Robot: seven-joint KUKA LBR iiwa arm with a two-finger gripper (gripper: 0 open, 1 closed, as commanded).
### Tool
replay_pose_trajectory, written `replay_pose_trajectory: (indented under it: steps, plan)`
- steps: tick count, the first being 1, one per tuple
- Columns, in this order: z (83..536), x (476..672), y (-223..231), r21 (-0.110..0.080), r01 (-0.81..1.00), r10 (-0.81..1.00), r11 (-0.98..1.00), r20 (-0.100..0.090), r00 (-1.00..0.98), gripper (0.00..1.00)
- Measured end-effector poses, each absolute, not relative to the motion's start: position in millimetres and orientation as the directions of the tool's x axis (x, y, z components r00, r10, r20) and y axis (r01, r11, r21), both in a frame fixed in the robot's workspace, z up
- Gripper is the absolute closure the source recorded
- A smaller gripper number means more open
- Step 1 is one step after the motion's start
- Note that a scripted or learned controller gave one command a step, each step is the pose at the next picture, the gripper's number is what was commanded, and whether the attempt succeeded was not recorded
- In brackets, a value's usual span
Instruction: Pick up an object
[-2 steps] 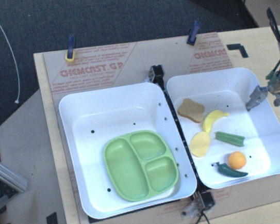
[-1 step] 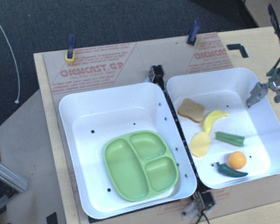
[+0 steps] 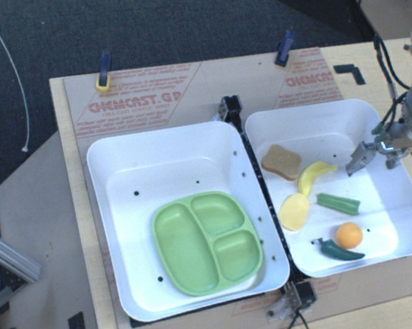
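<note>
Reach under way above the right bin, nothing picked up yet.

Leftmost, left bin (image 3: 116, 181) bearing a green divided tray (image 3: 205, 242). Further right, right bin (image 3: 402, 245) with the candidate objects: brown bread slice (image 3: 281, 161) near the back, yellow banana (image 3: 313, 176) just beside it, pale yellow round piece (image 3: 294, 212) below, green stick (image 3: 338, 203) at centre, orange ball (image 3: 348, 235) touching a dark green pepper (image 3: 339, 251) at the front. Farthest right, gripper (image 3: 363, 155) hovering over the bin, tips slightly parted, clasping nothing, nearest to banana and green stick. Likely trouble: closing on bare floor between pieces, nudging the curved banana aside, or pinching two crowded pieces together and dropping both.
</note>
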State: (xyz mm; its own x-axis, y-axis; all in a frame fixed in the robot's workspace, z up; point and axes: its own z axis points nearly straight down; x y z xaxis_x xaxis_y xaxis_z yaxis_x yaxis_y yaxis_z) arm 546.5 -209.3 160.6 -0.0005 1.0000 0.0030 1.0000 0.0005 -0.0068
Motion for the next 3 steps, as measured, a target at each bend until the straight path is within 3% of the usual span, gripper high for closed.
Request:
replay_pose_trajectory:
  steps: [2,3]
  plan:
    - [83,552.7,-202,-0.005,1.000,1.000,0.000,0.002,0.000,0.00]
    - [95,553.8,-202,0.000,1.000,1.000,0.000,0.000,0.000,1.00]
